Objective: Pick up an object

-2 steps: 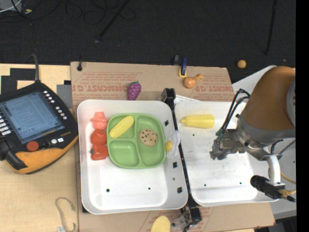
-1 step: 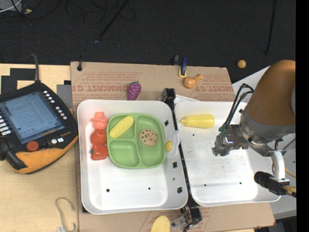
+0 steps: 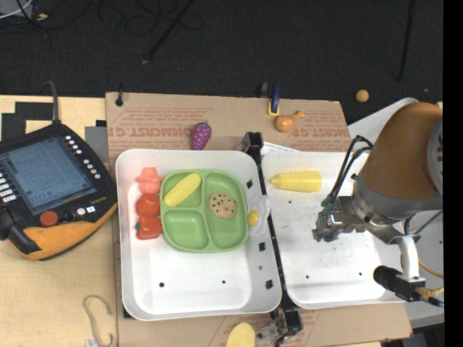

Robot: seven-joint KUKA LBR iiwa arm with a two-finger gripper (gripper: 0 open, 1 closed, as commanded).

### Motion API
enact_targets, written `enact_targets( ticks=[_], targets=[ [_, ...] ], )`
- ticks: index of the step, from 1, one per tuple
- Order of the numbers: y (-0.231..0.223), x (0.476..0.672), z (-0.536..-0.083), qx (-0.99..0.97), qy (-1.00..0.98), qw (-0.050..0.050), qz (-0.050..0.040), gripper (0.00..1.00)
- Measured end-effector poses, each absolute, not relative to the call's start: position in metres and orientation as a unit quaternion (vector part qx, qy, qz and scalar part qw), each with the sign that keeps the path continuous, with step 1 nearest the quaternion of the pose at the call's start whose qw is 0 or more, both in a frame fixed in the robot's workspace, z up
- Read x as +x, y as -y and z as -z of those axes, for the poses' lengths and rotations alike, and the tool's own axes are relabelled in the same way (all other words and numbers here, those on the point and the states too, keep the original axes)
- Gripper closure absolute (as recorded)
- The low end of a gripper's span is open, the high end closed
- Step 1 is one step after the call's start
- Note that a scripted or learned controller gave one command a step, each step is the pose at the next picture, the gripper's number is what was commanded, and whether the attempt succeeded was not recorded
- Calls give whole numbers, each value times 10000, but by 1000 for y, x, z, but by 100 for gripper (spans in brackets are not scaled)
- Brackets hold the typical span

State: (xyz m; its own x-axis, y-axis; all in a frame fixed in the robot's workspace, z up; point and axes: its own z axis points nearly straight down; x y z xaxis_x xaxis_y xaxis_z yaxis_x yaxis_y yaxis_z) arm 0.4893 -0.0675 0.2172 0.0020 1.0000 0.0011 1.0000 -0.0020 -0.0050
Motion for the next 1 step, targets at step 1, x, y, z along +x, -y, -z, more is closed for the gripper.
enact_targets(
  ticks=[1],
  targets=[
    [64, 499, -234, -7073, 7069, 9, -4, 100]
  ],
)
